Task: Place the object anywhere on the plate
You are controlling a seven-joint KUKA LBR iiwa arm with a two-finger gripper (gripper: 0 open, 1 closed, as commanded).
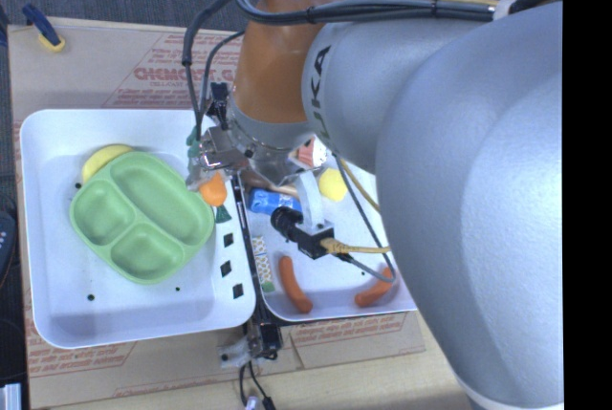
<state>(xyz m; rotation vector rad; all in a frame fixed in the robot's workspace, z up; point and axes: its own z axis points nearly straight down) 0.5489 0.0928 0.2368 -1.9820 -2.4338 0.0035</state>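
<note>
A green divided plate lies in the left bin, tilted toward the bin's front. My gripper hangs over the wall between the two bins, just off the plate's right rim. A small orange object sits between its fingertips, and the gripper is shut on it. The object hangs beside the plate's edge, not over its compartments. The arm's orange band and grey body cover much of the right bin.
A yellow piece lies behind the plate at the back left. The right bin holds a blue item, a yellow round fruit, a pink-and-white piece and two orange-red sausage shapes.
</note>
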